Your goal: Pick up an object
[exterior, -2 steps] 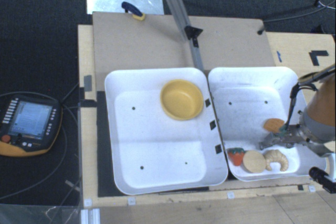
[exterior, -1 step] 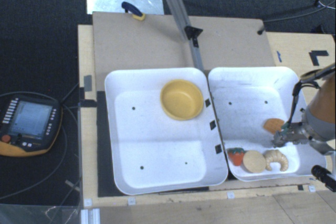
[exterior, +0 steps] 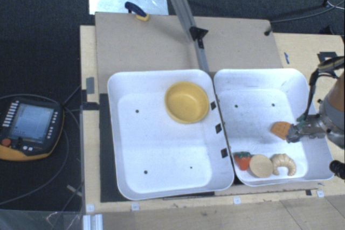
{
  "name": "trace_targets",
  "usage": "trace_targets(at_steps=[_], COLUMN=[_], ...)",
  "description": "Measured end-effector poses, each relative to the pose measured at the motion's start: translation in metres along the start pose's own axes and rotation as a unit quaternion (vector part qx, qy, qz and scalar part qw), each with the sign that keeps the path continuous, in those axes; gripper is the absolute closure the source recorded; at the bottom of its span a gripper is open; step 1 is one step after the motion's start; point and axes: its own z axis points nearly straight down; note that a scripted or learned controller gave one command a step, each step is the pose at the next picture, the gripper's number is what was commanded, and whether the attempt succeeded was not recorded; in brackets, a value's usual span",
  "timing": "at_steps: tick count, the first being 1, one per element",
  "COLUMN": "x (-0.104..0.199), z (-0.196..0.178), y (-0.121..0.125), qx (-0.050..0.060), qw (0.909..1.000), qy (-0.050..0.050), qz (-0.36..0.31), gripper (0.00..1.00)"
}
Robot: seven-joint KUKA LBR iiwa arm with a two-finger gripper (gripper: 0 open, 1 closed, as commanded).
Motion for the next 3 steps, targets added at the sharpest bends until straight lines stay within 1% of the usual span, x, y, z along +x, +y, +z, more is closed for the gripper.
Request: trace_targets(at_steps=[1,2,3], x=[0.0,0.0,0.053], z=[-0.061,-0.09,-0.088], y=[-0.004,-0.003,-0.004], qx=[0.0,0.001,0.002], qw=[1.0,1.0,1.0], qy=[0.0,0.0,0.001], qz=[0.0,0.0,-0.001], gripper=[1.0,1.0,1.0])
